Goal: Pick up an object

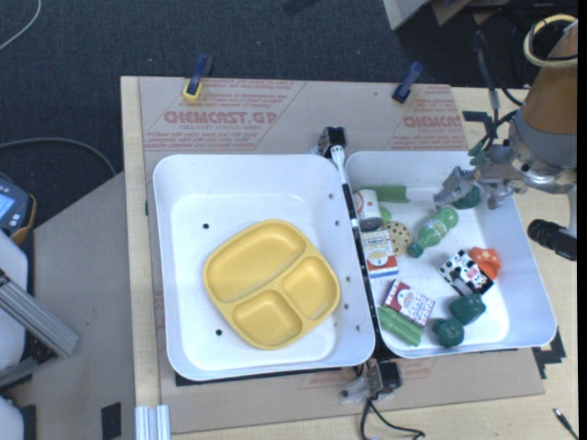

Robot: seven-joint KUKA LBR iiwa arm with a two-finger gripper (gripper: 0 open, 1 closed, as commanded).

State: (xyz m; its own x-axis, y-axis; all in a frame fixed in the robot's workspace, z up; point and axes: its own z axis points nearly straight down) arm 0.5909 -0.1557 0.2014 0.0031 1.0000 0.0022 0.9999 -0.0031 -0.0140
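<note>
Reached in from the right over the far end of the right bin [537, 282], gripper [476, 191] low above the white floor, fingers spread apart with nothing between them. Lay just beside and below it: a green bottle [433, 231], tilted. Sat farther toward the near rim: a black-and-white cow toy [458, 270] touching an orange piece [487, 261], a dark green toy [456, 321], a red-and-white carton [408, 302]. Rested along the divider: a small box [380, 252] and a cookie [399, 236]. Held in the left bin [174, 246]: a yellow divided plate [271, 283].
</note>
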